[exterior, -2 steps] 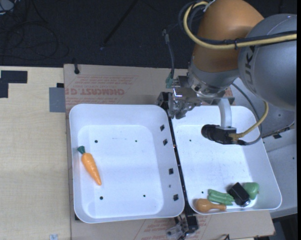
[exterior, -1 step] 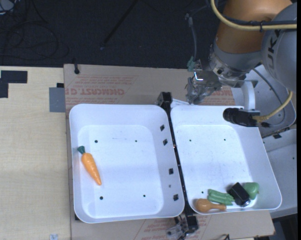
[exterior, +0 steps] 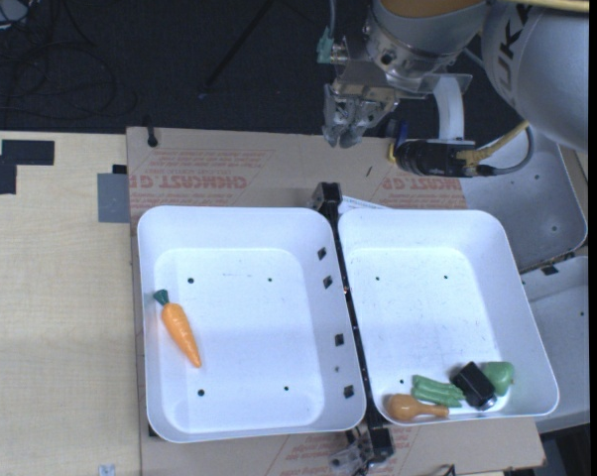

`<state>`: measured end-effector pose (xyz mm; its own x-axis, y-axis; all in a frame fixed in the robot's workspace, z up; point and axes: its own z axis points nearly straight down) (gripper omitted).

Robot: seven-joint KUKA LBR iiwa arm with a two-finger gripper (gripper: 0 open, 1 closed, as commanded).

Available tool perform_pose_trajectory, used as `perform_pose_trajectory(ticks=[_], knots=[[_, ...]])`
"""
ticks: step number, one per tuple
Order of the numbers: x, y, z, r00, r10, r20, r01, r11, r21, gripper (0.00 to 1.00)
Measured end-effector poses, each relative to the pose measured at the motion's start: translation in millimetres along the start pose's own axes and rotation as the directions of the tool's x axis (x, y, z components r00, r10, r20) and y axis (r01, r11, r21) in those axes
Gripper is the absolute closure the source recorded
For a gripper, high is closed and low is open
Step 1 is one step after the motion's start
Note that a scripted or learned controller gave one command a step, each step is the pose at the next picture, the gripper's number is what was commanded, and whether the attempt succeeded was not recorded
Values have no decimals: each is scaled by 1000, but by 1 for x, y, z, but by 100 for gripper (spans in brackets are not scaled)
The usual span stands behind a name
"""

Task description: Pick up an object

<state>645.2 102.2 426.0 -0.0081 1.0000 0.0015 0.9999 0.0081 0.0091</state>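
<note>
An orange carrot (exterior: pixel 180 333) with a green top lies near the left wall of the left bin (exterior: pixel 234 224). In the near right corner of the right bin (exterior: pixel 427 224) sit a tan pear-shaped toy (exterior: pixel 414 408), a green pea pod (exterior: pixel 437 391), a black block (exterior: pixel 474 384) and a green rounded piece (exterior: pixel 499 374), bunched together. My gripper (exterior: pixel 346 125) hangs high above the bench behind both bins, over the cardboard, far from every object. Nothing is visible between its fingers.
Both bins rest on a brown cardboard sheet (exterior: pixel 229 172) and meet at a black divider clip strip (exterior: pixel 340 305). A pale wooden bench top (exterior: pixel 51 296) extends to the left. Dark cables lie behind the bench.
</note>
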Motion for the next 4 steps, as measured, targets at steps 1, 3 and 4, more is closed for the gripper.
perform_pose_trajectory(ticks=[1, 3, 4], knots=[[-40, -4, 98, 1000, 11, 5, -12, 1000, 21, 100], [-88, -3, 7, 1000, 17, 5, -17, 1000, 20, 100], [-117, -4, 101, 1000, 11, 3, -11, 1000, 21, 100]])
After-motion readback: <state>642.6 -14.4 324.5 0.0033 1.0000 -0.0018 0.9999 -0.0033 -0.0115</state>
